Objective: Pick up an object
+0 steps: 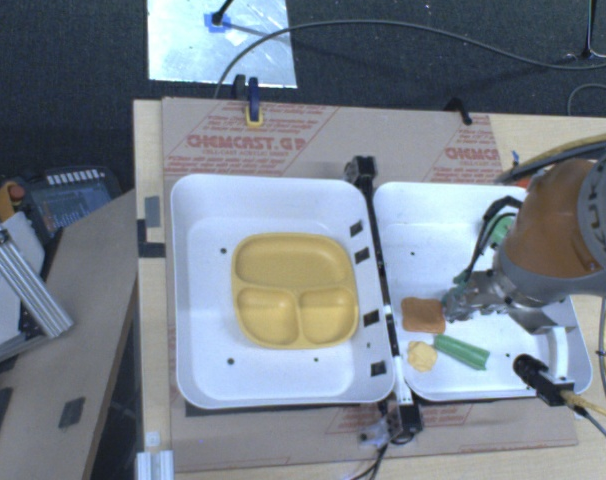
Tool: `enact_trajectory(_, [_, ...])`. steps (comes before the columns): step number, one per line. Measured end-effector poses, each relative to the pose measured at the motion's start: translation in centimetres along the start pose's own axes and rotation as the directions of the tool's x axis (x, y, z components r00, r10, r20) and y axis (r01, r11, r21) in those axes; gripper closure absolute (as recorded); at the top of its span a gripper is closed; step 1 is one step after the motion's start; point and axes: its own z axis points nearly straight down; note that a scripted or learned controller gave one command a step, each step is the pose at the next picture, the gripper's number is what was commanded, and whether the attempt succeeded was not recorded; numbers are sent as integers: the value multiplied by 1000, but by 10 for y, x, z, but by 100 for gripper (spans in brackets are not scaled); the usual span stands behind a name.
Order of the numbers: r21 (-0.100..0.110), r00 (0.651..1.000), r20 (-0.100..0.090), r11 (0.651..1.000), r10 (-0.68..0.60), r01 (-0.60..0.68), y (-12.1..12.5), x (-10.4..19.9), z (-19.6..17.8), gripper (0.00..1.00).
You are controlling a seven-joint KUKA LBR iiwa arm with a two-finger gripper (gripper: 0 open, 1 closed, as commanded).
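- Arm (pixel 563 233) reaches in from right, orange band above the wrist, hanging over the right bin (pixel 433 203).
- Gripper (pixel 455 302) low in the right bin, tip at the right edge of the brown block (pixel 422 314); touching or just beside, can't tell which.
- Gripper open or closed: cannot tell, too small and blurred.
- Brown block: squarish, flat on the bin floor, near-left part of the right bin, close to the divider. No clear long axis.
- Green piece (pixel 461 351): elongated, lying flat, long axis running left-far to right-near, slightly tilted. Just near-side of the brown block, apart from gripper.
- Yellow lump (pixel 420 355): small, rounded, just left of the green piece's left end, near front wall.
- Left bin (pixel 198 228) holds a yellow compartment tray (pixel 291 289), lying flat, roughly centred, single wide compartment on far side, two smaller on near side.
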Motion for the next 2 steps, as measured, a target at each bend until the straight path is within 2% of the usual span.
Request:
enact_trajectory(1, [-4,1000,1,1000,1,-1,-6,-6,-51,100])
enact_trajectory(2, [-5,1000,1,1000,-3,3,-12,0,-104,100])
